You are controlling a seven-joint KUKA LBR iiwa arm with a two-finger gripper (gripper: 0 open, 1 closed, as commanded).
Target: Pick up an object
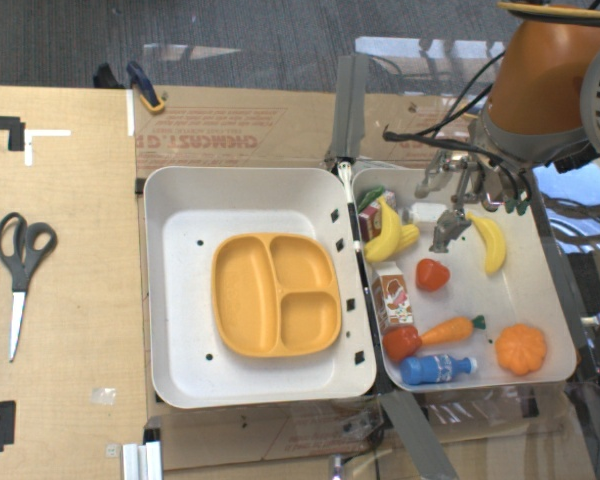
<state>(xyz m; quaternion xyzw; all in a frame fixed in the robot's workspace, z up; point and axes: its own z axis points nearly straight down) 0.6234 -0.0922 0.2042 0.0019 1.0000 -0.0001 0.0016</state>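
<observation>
Toys crowd the right bin (555,298): a banana (491,242) near the back, a second banana (388,233) against the left wall, a red tomato (432,274) between them, then a small carton (392,299), a carrot (448,331), a blue bottle (436,369) and an orange pumpkin (521,349) toward the front. The pincer (450,230) hangs low between the two bananas, just behind the tomato, with nothing between its fingers; how wide it is I cannot tell. The tomato looks the nearest target, so a good grasp would centre over it and descend straight, keeping clear of both bananas. The left bin (170,298) holds a yellow divided tray (276,294), and scissors (22,268) lie on the counter (60,368).
</observation>
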